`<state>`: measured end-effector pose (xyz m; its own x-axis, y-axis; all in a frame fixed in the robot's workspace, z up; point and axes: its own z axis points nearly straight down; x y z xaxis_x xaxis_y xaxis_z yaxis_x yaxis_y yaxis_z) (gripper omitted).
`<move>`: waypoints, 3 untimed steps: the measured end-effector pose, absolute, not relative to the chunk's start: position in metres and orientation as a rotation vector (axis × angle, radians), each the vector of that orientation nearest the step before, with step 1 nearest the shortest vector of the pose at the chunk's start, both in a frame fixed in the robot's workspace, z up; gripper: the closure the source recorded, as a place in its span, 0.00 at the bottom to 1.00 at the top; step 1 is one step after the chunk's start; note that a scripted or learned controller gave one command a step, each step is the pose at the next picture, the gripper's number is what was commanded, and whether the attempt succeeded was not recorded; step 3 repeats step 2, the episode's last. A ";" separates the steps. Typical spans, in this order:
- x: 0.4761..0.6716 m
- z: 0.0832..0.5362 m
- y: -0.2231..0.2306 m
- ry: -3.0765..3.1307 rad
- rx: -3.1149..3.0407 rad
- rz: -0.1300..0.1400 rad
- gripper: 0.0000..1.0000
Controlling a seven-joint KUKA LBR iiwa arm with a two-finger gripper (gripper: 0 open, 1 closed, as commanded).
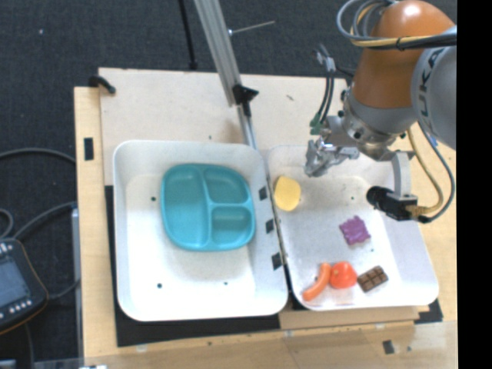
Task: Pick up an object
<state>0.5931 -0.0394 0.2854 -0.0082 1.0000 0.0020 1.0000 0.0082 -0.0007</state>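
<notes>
Nearest the camera, along the bottom edge of the right bin (419, 283), three small things lie in a row: an orange carrot-shaped toy (316, 284) at about seven o'clock in that bin, a round orange piece (343, 275) touching its upper end, and a brown block (372, 278) just beside that piece on the right. Up from them, toward three o'clock in the same bin, sits a small purple block (354, 231), apart from the others. Farther back, at about ten o'clock in the right bin and close to the wall shared with its neighbour, rests a yellow rounded object (287, 193).

Left of that wall, the left bin (131, 283) holds a teal divided plate (207, 207) near its middle, with its compartments turned toward three o'clock.

At twelve o'clock over the right bin hangs the gripper (317, 164), pointing down, just up and right of the yellow object and not touching it. Nothing shows between its fingers; how wide they are spread cannot be told from this angle. Behind it rises the grey arm with its orange band (396, 48), reaching in from two o'clock. A slanted metal pole (219, 44) stands at the back of the wooden bench (154, 106).
</notes>
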 end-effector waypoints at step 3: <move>0.585 0.267 0.072 -2.228 -2.210 0.002 1.00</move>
